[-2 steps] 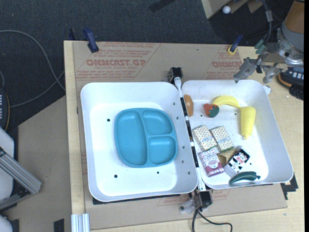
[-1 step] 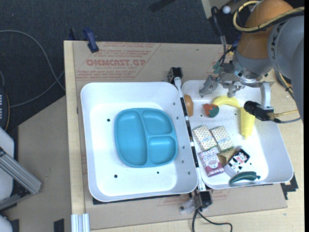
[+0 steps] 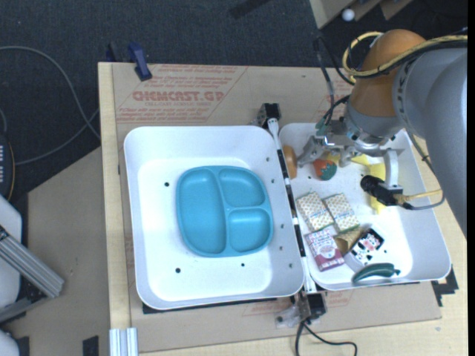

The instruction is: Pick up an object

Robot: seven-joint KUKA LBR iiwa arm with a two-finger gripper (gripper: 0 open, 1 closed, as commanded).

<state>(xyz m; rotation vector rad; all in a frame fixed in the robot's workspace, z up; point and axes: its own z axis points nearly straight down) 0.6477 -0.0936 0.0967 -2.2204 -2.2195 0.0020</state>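
My gripper (image 3: 327, 148) hangs over the far end of the right bin (image 3: 434, 254), under the grey arm with its orange band. Just in front of it, a small orange-red ball with a green patch (image 3: 324, 170) lies on the bin floor. A brown piece (image 3: 289, 162) sits against the bin's left wall. Part of a yellow object (image 3: 375, 170) shows beside the wrist. Nearer the front lie two pale checkered packets (image 3: 313, 211) (image 3: 342, 208), a maroon packet (image 3: 324, 248), a black-and-white item (image 3: 367, 245) and a green-handled tool (image 3: 375, 273).
The left bin (image 3: 148, 199) holds a blue divided plate (image 3: 223, 210). Both bins rest on a cardboard sheet (image 3: 178, 91) with a blue clip (image 3: 139, 61) at its far edge. The arm covers the right bin's far right corner.
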